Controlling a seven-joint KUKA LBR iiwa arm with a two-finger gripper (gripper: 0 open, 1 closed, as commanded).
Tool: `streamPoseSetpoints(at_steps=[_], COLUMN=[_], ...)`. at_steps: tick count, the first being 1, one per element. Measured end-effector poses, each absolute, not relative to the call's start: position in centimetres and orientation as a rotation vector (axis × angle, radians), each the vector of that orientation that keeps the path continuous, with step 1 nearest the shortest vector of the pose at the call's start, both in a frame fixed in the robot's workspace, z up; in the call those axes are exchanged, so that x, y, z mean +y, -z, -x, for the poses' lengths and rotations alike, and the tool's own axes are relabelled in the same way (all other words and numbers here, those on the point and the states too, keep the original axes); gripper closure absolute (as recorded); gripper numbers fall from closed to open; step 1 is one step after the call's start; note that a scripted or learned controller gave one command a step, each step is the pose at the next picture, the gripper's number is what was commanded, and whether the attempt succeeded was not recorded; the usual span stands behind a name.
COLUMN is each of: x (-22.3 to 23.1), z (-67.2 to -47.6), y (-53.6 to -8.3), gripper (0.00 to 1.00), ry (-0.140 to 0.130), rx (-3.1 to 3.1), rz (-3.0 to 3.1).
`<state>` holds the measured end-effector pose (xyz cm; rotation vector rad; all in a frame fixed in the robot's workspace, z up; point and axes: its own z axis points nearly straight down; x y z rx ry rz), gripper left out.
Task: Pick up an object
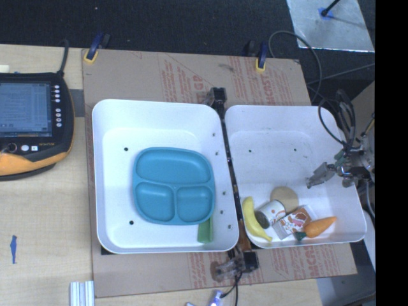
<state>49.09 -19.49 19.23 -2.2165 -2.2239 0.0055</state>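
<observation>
In the right bin [274,126] several objects lie bunched along the near wall: a yellow banana [254,219], a small can [271,213], a tan round piece [285,196], a printed packet [294,222] and an orange carrot [320,226]. My gripper [320,175] reaches in from the right edge and hangs over the bin's right half, up and to the right of the tan piece. It holds nothing that I can see. In the left bin [115,126] lies a blue divided plate [173,185] with a green piece [205,231] at its near right corner.
A teach pendant [32,123] with a lit screen lies left of the bins. Cables [335,116] loop near the right bin's far right corner. Brown cardboard [159,75] lies under both bins, held by clamps at the back.
</observation>
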Motion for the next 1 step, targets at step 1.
streamPoseSetpoints(at_steps=[1], x=[-13.81], z=[-54.57], y=[-10.37], gripper=[0.00], ry=[-0.006], rx=[-2.226], rz=[2.211])
